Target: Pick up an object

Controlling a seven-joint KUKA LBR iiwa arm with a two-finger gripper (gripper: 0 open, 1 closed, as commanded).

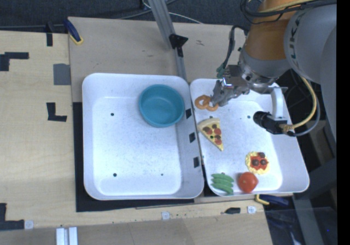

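My gripper (219, 98) hangs over the back left corner of the right bin (290, 145), its tips right at a brown pretzel (203, 102); whether the pretzel is between the fingers is unclear. A pizza slice (212, 133) lies just in front of it. Further forward sit a green pea pod (222, 182), a red tomato (247, 181) and a small yellow tart with berries (257, 162). A blue bowl (161, 105) stands at the back right of the left bin (109, 145).
A grey metal pole (161, 14) slants down to the gap between the bins. The arm's orange band (270, 17) and a black cable fitting (270, 122) hang over the right bin's back. Bench surface lies to the left.
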